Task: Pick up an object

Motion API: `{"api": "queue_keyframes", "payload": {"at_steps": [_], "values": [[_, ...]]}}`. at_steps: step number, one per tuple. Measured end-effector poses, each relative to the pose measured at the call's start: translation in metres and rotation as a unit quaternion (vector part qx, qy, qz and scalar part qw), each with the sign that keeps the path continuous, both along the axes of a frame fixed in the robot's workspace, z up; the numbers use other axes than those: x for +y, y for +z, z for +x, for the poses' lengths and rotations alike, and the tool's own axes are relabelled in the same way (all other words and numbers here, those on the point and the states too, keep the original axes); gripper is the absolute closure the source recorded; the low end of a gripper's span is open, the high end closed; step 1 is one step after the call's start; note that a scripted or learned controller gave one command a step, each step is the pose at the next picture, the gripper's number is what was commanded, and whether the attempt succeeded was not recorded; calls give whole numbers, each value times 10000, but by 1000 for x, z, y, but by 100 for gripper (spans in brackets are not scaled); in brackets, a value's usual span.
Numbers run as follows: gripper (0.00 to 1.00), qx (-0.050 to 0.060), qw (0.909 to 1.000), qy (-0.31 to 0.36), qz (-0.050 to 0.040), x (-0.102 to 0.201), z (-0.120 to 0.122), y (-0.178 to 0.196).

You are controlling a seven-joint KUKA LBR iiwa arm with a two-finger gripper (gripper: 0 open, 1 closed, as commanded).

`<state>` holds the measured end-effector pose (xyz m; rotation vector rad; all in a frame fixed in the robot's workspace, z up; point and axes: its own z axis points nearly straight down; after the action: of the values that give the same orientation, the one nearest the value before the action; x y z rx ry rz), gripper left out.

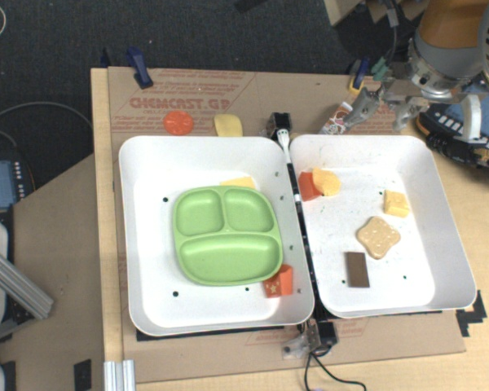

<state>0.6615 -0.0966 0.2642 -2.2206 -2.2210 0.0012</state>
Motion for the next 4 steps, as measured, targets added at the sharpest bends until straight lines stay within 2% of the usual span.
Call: {"api": "queue_keyframes", "payload": {"at_steps": [1,2,3,4], "values": [[0,75,10000,-2,20,38,-97,-85],[0,-2,10000,-30,-11,-24,-123,-182],[0,-64,10000,-2,-20,-9,-160,-176],[100,-92,9999,-19,-47,-12,-158,-165]]}}
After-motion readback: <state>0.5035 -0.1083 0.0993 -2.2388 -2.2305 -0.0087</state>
